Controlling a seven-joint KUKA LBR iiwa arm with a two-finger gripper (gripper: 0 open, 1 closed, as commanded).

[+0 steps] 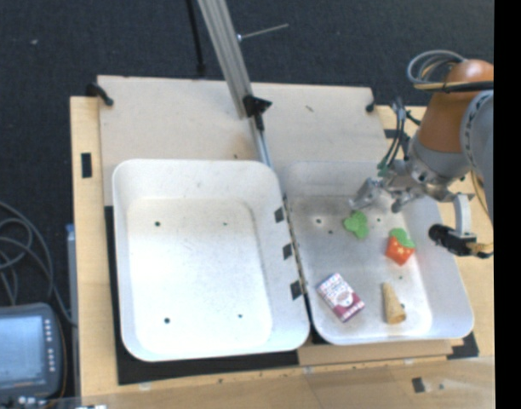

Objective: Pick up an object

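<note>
- The bench (184,118) is pale board with a square edge, set on dark carpet; a slanted metal rail (222,37) crosses its back edge and ends at a black clamp between the two bins.
- The left bin (201,258) is a shallow white tray with rounded corners and a faintly speckled floor; its whole floor is open room.
- The right bin (329,194) is the same kind of tray, pressed against the left one along their shared rim, where small black clips sit. Its near-left floor and back-left corner are bare.
- The arm (452,130) comes in over the right bin's back-right corner, grey with an orange band, with cables looped beside it.
- The gripper (381,196) hangs low over the back of the right bin; its fingers look spread, with nothing between them.
- A pink carton (340,297), boxy and printed, lies tilted near the bin's front edge, left of the cone.
- A tan cone (393,303), matt and tapered, lies just beside the carton, close to the front rim.
- A red piece with a green top (400,247), like a toy strawberry, sits toward the right wall, apart from the others.
- A small green lump (356,224), soft-edged, lies just in front of the gripper, closest of all the things to it.
</note>
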